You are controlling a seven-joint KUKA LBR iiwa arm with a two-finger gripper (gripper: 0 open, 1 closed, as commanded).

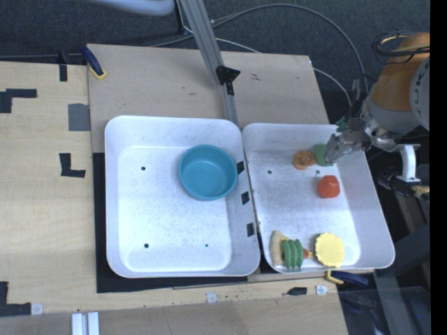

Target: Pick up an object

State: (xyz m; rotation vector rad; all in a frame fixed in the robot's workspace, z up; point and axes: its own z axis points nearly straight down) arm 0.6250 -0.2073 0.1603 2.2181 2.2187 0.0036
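While the gripper (pixel 334 150) sits low in the right bin (pixel 363 208) beside a green piece (pixel 320 153) (whether its jaws are apart is unclear), nothing is lifted yet; the grasp remains.

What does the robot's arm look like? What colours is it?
The arm is thick, round and mostly grey, with a bright orange band near its top. Thin dark cables loop beside it. At its end is a small grey metal gripper, much narrower than the arm, and a white curved part sticks out on the side.
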